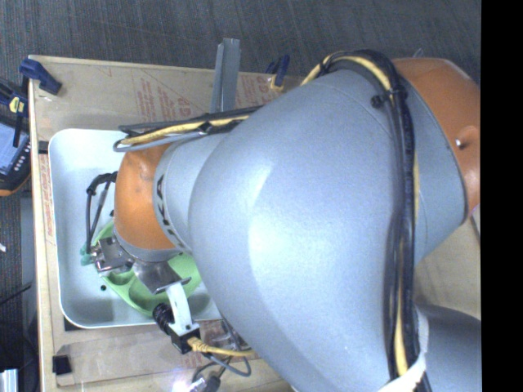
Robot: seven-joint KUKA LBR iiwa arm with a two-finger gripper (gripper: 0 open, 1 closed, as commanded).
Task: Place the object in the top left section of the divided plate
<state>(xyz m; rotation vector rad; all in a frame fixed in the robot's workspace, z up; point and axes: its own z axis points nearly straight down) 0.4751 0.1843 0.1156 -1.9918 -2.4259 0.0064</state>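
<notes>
The grey arm (327, 219) with its orange band (139, 202) reaches far over the left white bin (65, 219) and covers most of it. A green divided plate (131, 288) peeks out beneath the wrist, near the bin's front edge. The wrist hardware (110, 256) sits directly above the plate. The plate's sections and any object in them are hidden by the arm.
The wooden bench (122, 80) surrounds the bin, with blue clamps (37, 73) at its far corners and a grey upright post (226, 76) at the back. A yellow cable (180, 129) runs along the arm. A handheld controller (12, 153) lies at the far left.
</notes>
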